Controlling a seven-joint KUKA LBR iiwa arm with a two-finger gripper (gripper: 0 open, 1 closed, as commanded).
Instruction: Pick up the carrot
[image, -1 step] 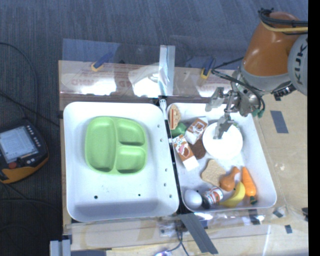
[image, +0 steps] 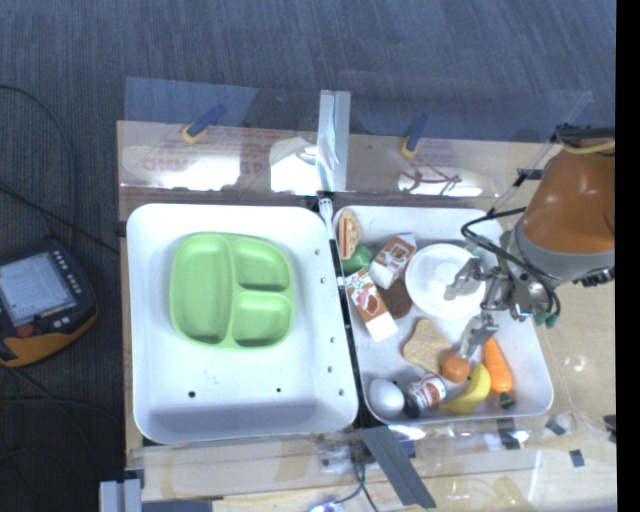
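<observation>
The carrot (image: 498, 366) is a short orange cone lying near the right wall of the right bin (image: 532, 400), its tip toward the front. My gripper (image: 474, 305) hangs over that bin, just above and left of the carrot, beside a white bowl (image: 438, 280). Its fingers stand open, one finger (image: 481, 332) close to the carrot's upper end and the other over the bowl's rim. Nothing is held between them.
A small orange fruit (image: 455, 368), banana (image: 468, 392), can (image: 428, 392) and white egg (image: 387, 397) crowd the carrot's left and front. Bread slice (image: 426, 345), two cartons (image: 369, 302) and a hot dog (image: 348, 237) lie further left. A green divided plate (image: 232, 290) sits in the left bin.
</observation>
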